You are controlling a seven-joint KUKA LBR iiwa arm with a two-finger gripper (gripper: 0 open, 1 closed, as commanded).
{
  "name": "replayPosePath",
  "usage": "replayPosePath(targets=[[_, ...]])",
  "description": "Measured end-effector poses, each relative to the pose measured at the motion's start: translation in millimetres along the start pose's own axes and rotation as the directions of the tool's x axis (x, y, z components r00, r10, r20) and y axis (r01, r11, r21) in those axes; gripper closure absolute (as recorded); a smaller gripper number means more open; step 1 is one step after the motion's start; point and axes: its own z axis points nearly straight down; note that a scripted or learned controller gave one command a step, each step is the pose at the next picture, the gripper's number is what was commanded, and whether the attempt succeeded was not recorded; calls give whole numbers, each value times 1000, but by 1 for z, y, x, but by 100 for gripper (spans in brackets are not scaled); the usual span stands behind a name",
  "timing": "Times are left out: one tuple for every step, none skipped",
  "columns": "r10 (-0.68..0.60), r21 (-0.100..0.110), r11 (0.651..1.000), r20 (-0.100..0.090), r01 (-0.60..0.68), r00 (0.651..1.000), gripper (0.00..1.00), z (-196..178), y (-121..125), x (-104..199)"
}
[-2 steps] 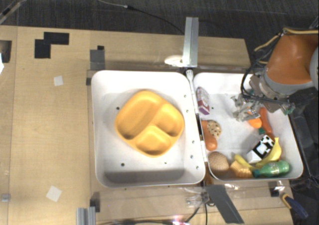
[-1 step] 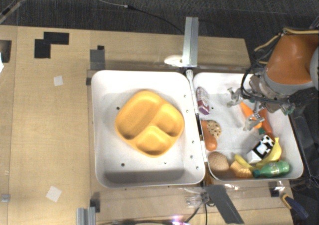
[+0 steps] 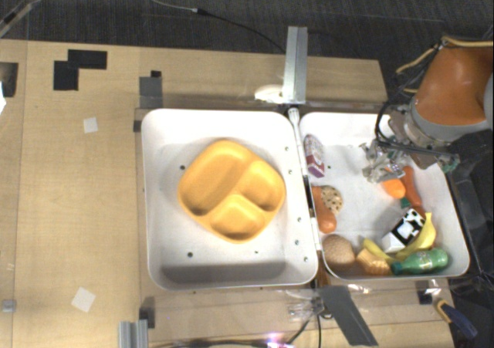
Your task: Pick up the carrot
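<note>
The carrot [image 3: 404, 188] is a short orange piece lying in the right bin [image 3: 351, 126], near its right wall. My gripper [image 3: 384, 165] hangs directly over the carrot's upper left end, at the end of the grey arm with the orange band [image 3: 455, 88]. The gripper's metal tip hides the carrot's upper end, and I cannot see whether it touches the carrot.
Below the carrot lie a black-and-white block [image 3: 407, 225], a banana [image 3: 422, 238] and a green vegetable [image 3: 421, 261]. A packet [image 3: 314, 155], cookie [image 3: 330, 198], sausage [image 3: 327, 220] and potato [image 3: 338, 248] line the bin's left side. A yellow divided plate [image 3: 230, 188] sits in the left bin [image 3: 158, 184].
</note>
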Motion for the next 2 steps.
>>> replayPosePath(targets=[[-310,-21,951,-19,309,951,100,15,26,81],[-313,-15,950,-11,313,950,0,14,27,77]])
